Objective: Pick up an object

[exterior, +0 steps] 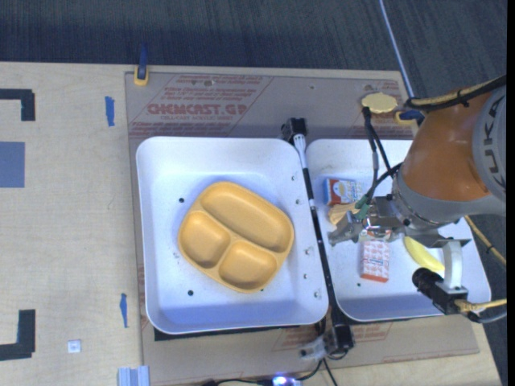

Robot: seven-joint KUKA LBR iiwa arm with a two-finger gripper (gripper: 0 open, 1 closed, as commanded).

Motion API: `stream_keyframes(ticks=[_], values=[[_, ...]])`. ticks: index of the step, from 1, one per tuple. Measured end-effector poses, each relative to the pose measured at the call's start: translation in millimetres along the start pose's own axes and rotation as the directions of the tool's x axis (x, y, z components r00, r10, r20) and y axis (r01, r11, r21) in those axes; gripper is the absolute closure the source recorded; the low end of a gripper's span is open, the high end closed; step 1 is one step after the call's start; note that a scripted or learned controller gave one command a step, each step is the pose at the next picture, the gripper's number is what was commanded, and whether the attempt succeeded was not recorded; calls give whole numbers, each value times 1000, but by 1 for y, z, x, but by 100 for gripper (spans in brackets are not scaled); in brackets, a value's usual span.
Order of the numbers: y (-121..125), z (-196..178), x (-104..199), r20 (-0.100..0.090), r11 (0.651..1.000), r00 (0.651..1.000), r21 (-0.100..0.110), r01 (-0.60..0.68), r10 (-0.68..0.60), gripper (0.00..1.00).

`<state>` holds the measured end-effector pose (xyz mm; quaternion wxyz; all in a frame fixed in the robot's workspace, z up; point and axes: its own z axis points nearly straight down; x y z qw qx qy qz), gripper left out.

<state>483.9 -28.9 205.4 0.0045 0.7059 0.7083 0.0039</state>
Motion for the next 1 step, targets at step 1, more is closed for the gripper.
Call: stream_keyframes(ticks=[1], values=[[2, -10, 0, 1, 1000, 1000, -5, 1, -1, 100]])
